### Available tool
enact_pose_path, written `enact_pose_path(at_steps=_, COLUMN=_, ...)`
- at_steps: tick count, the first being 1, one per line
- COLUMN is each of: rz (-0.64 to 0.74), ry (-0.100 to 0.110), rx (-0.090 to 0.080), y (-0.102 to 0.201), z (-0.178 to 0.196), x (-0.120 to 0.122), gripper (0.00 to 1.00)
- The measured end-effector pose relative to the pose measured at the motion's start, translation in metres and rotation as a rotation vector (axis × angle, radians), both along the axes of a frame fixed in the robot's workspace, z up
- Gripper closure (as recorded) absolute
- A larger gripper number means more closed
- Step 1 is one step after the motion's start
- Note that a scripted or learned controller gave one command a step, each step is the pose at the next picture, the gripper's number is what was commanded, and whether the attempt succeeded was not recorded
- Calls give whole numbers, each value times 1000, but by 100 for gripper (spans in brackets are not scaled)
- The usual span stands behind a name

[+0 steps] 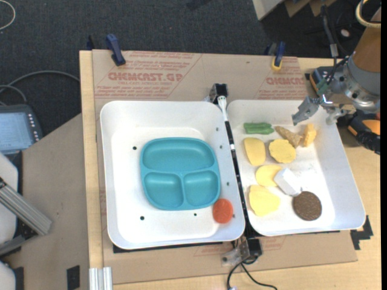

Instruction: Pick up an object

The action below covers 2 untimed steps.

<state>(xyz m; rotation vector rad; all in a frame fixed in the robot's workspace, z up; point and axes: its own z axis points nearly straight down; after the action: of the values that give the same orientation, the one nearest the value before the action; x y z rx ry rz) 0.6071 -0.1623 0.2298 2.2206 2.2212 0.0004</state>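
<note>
My gripper (316,115) hangs over the far side of the right bin (344,180), open, with nothing between its fingers (302,112). Just below it lie a small yellow piece (310,135) and a tan piece (290,136). To their left is a green piece (258,127). Several pale yellow pieces fill the bin's left half, among them one at the back (254,151), one beside it (282,151) and one at the front (263,200). A white block (288,181) and a brown disc (307,205) sit toward the front.
The left bin (118,162) holds a teal divided plate (180,172) and an orange ball (222,210) at its front right corner. Blue (114,48) and yellow (277,58) clamps hold the cardboard sheet at the bench's far edge.
</note>
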Motion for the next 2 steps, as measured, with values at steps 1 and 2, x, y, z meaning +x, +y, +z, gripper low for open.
enact_pose_path(at_steps=1, rz=-2, ry=9, rx=4, y=37, z=-59, x=-70, gripper=0)
enact_pose_path(at_steps=2, rz=-1, ry=7, rx=3, y=58, z=-66, x=-110, gripper=0)
